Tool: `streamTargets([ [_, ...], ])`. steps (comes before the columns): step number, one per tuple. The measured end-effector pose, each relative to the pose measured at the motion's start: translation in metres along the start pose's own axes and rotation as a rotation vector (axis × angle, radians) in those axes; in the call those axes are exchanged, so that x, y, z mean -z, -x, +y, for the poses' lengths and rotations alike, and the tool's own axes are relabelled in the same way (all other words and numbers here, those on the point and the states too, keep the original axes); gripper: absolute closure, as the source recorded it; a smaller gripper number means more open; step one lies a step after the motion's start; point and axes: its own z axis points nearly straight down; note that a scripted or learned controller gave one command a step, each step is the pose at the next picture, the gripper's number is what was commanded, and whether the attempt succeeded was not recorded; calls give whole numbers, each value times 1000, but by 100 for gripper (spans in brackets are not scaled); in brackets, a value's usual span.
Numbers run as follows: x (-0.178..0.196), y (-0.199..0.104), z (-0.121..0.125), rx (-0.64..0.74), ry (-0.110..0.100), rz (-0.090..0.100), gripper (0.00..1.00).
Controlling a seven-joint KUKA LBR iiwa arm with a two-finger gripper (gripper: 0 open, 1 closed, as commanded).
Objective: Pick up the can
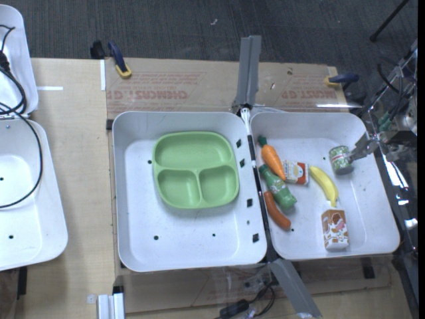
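On a wooden bench [73, 125] seen from above, two shallow white bins sit side by side, touching along a central seam. The left bin [133, 231] holds a single pale green divided plate [196, 168], lying flat near the bin's middle, with one wide compartment along the far side and two smaller ones along the near side.

The right bin [372, 238] carries the clutter. A carrot [272, 161] lies against the left wall, pointing toward the far corner; just below it a green bottle [277, 188] lies on its side, and nearer the camera a second orange vegetable [277, 211] rests by the seam. A small white and orange packet [296, 172] sits just beside the carrot, with a banana [325, 184] to its right. A juice carton [335, 229] stands near the front edge, well apart from the rest.

The can [340, 159], green-labelled and tipped on its side, lies in the right bin's far right part, close to the right wall. The gripper [363, 149] reaches in from the right at a low slant, its tip right beside the can, apparently touching its right end; the can is not between the fingers, and whether they are spread or closed cannot be made out. The arm behind it is lost among cables at the frame's edge.
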Motion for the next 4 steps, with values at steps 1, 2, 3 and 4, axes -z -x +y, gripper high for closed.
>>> streamTargets([
  [1,-53,17,26,8,0,0,0],
  [2,-163,28,64,29,3,10,0],
  [3,-155,31,64,27,3,3,100],
  [4,-59,-26,85,-109,2,-1,100],
])
